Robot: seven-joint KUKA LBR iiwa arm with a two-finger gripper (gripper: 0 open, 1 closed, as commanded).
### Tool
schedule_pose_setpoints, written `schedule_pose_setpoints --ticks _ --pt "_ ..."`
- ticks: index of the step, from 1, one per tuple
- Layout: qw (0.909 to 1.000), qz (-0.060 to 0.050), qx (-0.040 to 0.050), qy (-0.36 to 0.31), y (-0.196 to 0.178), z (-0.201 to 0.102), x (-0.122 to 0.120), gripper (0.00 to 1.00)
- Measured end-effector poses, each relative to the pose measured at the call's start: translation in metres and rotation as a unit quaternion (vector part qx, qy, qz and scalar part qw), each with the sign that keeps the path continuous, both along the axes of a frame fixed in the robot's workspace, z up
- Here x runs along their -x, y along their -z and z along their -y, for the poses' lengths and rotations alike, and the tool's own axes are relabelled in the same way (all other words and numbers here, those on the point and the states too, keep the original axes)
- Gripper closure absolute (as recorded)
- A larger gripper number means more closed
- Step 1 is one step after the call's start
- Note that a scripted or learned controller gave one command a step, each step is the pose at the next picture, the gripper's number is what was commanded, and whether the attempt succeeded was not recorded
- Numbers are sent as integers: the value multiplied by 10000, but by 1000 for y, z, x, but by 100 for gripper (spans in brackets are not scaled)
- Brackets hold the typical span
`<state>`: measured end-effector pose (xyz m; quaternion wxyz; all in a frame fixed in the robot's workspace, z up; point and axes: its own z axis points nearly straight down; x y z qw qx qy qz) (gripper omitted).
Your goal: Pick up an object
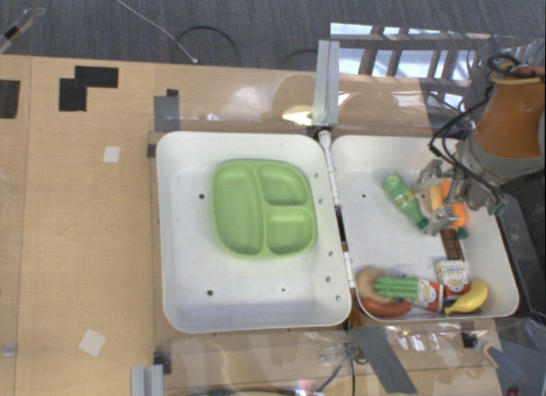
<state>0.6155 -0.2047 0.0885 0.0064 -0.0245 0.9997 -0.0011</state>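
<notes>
On the left, a flat green plastic plate with three sections (pixel 262 209) is lying in the middle of the left white bin (pixel 183 300). Lots of open floor is being left around it, but nothing small is sitting there to be picked.

Further right, past the wall shared by the two bins, the right white bin (pixel 367 164) is being used for the toys. A small green plastic bottle (pixel 403 199) is lying tilted in the far part of it. Along the near wall a heap is being made by a red and tan toy sausage bun (pixel 380 299), a bunch of green toy beans (pixel 403 288), a small red and white printed packet (pixel 450 278) and a yellow toy banana (pixel 471 299). They are touching each other and are pushed up against the near edge, so little room is being left there.

At the right, the gripper (pixel 444 206) is being held low over the bin, just beside the green bottle. Something orange (pixel 459 212) is being seen right at it. How far the hand is open cannot be told, and it cannot be told if anything is being held.

So the picking up is not yet shown as done. A clear lift is what is left. The right wall is close by, so care is being called for there.
</notes>
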Motion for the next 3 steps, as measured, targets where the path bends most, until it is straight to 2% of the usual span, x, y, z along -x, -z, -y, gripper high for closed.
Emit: schedule_pose_setpoints --ticks 1,2,3 --pt "10000 65 15 -32 -16 -1 -4 100" --pt "9990 3 -5 442 -2 1 72 100" --pt "9552 10 -36 2958 -28 -1 -27 100"
